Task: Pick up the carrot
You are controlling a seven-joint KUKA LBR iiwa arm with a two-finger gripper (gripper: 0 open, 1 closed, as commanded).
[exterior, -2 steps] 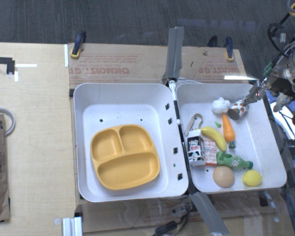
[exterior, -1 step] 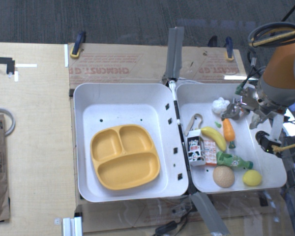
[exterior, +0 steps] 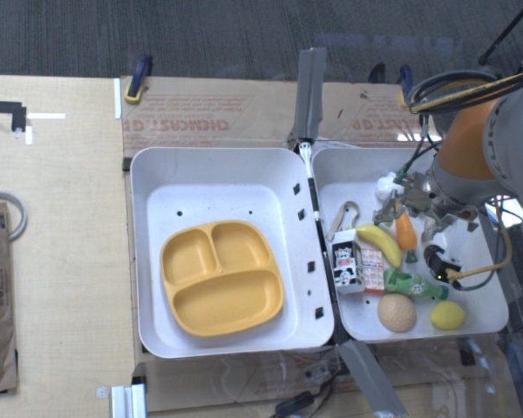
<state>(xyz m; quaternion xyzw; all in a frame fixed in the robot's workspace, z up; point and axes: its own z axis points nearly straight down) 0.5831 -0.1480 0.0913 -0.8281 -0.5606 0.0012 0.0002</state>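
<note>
Here the two-finger gripper (exterior: 411,209) hangs low in the right white bin (exterior: 492,307), in the right middle of the frame, and whether it is wide or narrow cannot be told from this angle. The short orange carrot (exterior: 405,231) lies just below it, seemingly touching or nearly so, which suggests the arm is placed for a grasp straight down. The crowding makes that awkward: a curved yellow banana (exterior: 379,244) sits just left of the carrot, with a small printed milk carton (exterior: 346,266) further left. Lower right lie a green plastic piece (exterior: 407,283), a tan egg-shaped ball (exterior: 397,313) and a yellow lemon (exterior: 447,315). The left white bin (exterior: 148,233) holds a yellow divided plate (exterior: 183,273).
</note>
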